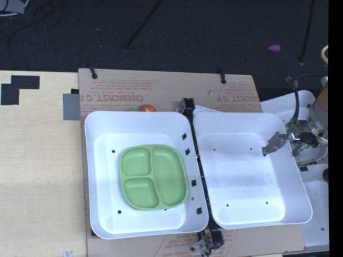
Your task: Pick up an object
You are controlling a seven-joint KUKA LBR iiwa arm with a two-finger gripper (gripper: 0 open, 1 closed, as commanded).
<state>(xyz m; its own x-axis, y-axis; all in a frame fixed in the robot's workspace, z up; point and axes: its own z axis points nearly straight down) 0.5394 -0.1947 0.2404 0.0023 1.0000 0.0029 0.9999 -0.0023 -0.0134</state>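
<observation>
A light green divided plate (pixel 154 176) with three compartments lies flat in the left white bin (pixel 102 130). My gripper (pixel 288 143) hangs over the right rim of the right white bin (pixel 241 218), far from the plate. It stands open: one grey finger (pixel 273 143) points left into the bin, and nothing is between the fingers. The grey arm reaches in from the right edge of the view.
A small red-orange object (pixel 146 108) sits just behind the left bin's back wall, on the cardboard sheet (pixel 161 90). A black divider with clips (pixel 195 165) runs between the two bins. Pale wooden bench top (pixel 37 170) lies to the left.
</observation>
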